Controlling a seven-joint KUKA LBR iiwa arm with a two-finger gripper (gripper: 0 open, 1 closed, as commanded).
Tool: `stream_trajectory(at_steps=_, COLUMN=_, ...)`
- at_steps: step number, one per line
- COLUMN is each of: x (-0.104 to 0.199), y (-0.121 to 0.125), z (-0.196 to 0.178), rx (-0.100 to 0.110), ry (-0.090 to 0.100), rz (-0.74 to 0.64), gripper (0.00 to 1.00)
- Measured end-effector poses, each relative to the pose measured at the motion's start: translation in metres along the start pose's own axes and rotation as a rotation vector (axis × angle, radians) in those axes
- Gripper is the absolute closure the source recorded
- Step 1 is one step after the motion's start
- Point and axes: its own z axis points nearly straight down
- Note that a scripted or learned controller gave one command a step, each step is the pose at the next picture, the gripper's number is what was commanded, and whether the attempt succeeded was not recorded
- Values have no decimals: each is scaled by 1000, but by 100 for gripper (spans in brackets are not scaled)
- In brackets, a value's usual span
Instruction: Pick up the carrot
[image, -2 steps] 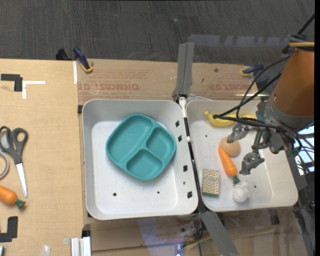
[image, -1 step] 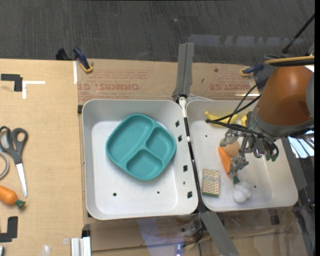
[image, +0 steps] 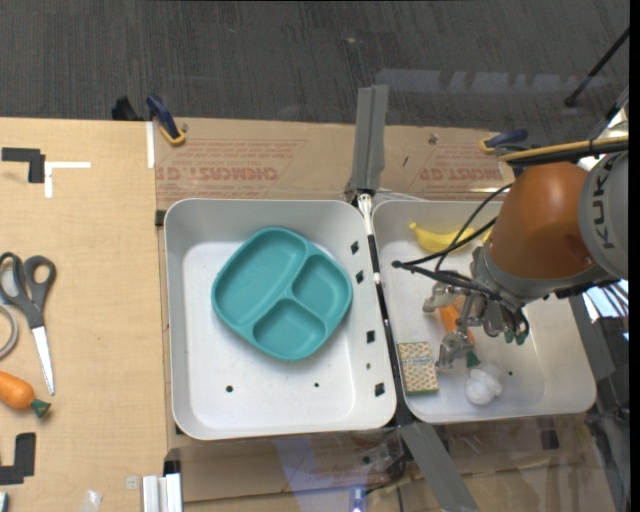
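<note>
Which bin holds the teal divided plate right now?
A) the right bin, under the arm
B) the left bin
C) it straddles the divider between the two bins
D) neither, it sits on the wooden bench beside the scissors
B: the teal divided plate lies flat inside the left bin, wholly on its floor and short of the divider, while the arm's gripper hangs over the right bin.

The grey arm (image: 600, 215) reaches in from the right, its orange band (image: 540, 222) sitting above the wrist. The wrist points downward, with cables looping around it. The gripper (image: 462, 325) hangs low, toward the near right.
</note>
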Motion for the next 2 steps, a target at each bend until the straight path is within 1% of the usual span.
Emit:
stream_trajectory(at_steps=1, x=-1, y=0, z=-10, rx=1, ry=-4, rz=-3, gripper=100)
stream_trajectory(at_steps=2, x=6, y=49, z=-100, rx=1, ry=-1, rz=229, gripper=100)
